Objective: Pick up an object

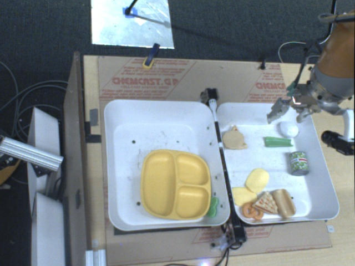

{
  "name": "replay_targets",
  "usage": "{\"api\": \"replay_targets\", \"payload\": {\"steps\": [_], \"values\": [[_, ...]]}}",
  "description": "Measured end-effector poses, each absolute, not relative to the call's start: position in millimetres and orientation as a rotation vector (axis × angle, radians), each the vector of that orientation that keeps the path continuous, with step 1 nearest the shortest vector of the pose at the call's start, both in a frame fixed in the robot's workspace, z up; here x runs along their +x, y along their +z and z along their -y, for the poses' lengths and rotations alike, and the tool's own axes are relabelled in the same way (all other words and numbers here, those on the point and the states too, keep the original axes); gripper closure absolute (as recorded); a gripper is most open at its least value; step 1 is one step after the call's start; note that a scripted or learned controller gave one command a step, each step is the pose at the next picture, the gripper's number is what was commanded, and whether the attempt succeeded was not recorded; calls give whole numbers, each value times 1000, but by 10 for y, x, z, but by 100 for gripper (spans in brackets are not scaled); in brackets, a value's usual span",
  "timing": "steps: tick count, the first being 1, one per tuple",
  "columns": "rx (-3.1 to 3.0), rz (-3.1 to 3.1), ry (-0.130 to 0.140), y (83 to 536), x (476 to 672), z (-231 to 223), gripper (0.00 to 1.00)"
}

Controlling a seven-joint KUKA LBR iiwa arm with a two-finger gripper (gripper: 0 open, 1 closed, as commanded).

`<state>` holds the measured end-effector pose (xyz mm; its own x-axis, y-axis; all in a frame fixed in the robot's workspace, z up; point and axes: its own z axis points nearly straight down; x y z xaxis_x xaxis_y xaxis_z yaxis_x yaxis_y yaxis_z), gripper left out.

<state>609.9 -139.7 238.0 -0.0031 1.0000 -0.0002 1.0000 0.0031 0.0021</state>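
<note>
Dark carpet behind, cardboard-topped bench [166,76] carrying two white bins side by side. Left bin [127,121] holds a yellow divided plate [176,183], with a green scrap [213,206] wedged at its right edge by the divider.

Right bin [321,165] has the pickables: tan cookie-like piece [234,139], green stick [278,142], white round item [288,129], small can [299,163], yellow chip-like pieces [252,186], and a cluster at the near edge: pretzel [250,210], toast wedge [267,203], bread roll [285,202].

Gripper [292,107] hangs over the far right corner of the right bin, fingers spread apart, nothing between them. It sits just above and beside the white round item; the green stick is near, slightly closer to camera.

My read: approach stage, no grasp yet. Likely target is the white round item, though that's a guess.

Next move needs: centre the fingers over the target, descend, close. The white item looks smooth and rounded, so an off-centre pinch could squirt it out. The bin wall is close, so clearance there matters.
</note>
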Motion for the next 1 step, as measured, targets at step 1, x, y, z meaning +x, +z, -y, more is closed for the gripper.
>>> {"api": "replay_targets", "payload": {"steps": [1], "values": [[2223, -2225, -4, 1797, 5853, 1328, 0]]}}
